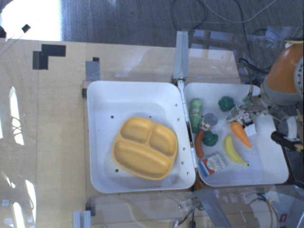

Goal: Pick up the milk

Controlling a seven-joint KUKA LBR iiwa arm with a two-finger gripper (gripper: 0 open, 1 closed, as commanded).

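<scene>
Right bin (pixel 275 172), milk (pixel 213 164) near front, fingers (pixel 241 114) well apart

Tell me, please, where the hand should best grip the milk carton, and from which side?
Probably across the milk carton's two long sides, coming straight down from above. It lies flat and tilted near the right bin's front left corner, with the banana close on its right.

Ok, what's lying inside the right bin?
In the right bin: milk carton, banana, carrot, green bottle, two dark green items, a red piece. The arm covers the far right corner.
</scene>
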